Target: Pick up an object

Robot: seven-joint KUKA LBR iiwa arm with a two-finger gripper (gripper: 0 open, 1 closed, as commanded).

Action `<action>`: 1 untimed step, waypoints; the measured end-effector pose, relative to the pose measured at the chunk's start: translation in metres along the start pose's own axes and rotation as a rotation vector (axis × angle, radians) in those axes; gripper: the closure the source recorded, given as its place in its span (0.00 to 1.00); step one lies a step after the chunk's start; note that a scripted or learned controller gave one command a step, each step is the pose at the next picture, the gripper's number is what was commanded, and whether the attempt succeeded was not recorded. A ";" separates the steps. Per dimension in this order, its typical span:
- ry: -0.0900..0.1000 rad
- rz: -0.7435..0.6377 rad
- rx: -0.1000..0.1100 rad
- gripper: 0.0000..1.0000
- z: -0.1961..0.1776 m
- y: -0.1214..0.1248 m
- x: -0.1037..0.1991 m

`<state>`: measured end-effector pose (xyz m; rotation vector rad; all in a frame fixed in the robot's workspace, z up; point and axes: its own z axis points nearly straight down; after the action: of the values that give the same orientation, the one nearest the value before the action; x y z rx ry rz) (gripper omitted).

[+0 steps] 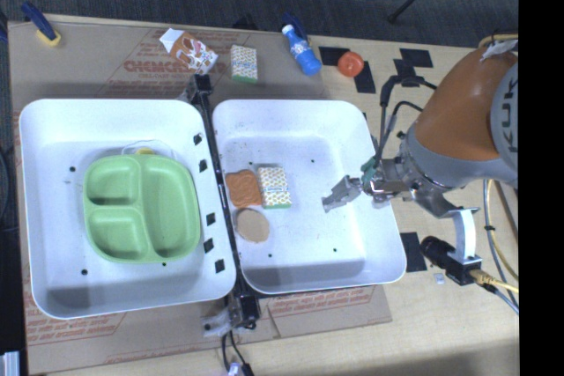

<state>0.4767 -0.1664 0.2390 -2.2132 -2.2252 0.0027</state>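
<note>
The right bin (352, 123) holds three small items at its left side: a brown square piece like toast (242, 188), a small patterned box (274, 186) and a round tan disc (253, 226). My gripper (338, 195) hangs over the right half of this bin, well to the right of the patterned box and apart from all three items. The grey and orange arm (458, 123) reaches in from the right edge. The left bin (44, 145) holds a green divided plate (141, 207).
Behind the bins on the cardboard lie a snack packet (188, 51), a small box (243, 63), a blue bottle (301, 50) and an orange ball (351, 63). A blue clamp (40, 22) sits at the far left corner. Cables run by the arm's base (449, 260).
</note>
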 end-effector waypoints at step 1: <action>0.000 -0.003 0.000 0.00 0.072 0.000 0.062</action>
<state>0.4764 -0.1040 0.1668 -2.2098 -2.2281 0.0032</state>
